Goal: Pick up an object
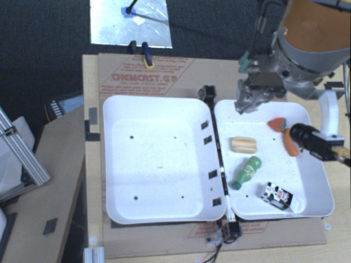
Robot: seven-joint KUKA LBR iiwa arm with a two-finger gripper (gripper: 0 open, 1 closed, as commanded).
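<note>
My gripper hangs above the back left corner of the right bin, with nothing visible between its fingers. Below it in that bin lies a tan bread roll. A green bottle lies tilted nearer the front. A small black and white packet rests near the front edge. An orange carrot lies at the right, partly hidden by the robot's own parts.
The left bin adjoins the right one along a divider with black clips. Both bins rest on a cardboard sheet. A shiny metal plate lies behind the bench.
</note>
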